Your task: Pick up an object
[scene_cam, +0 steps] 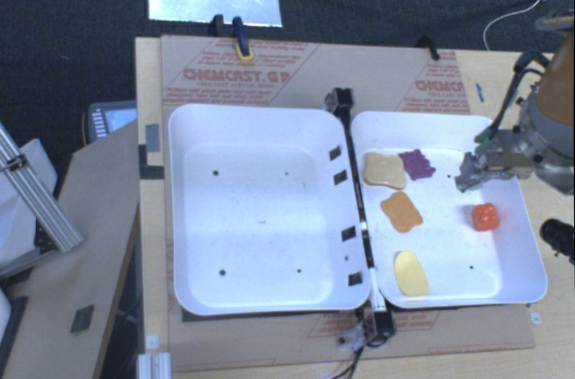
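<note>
The right bin (pixel 517 289) holds several small objects: a tan bread-like slice (pixel 384 170), a purple cluster (pixel 417 163), an orange piece (pixel 401 211), a pale yellow piece (pixel 411 272) and a red object (pixel 485 216). My gripper (pixel 471 172) hangs over the right part of this bin, coming in from the right edge. It sits just above and left of the red object and to the right of the purple cluster. I see nothing held at its tip.
The left bin (pixel 193 121) lies beside the right one, with a black clip strip (pixel 349 189) along their shared rim. Both rest on a cardboard sheet (pixel 269 72). A cable (pixel 517 9) loops at the upper right.
</note>
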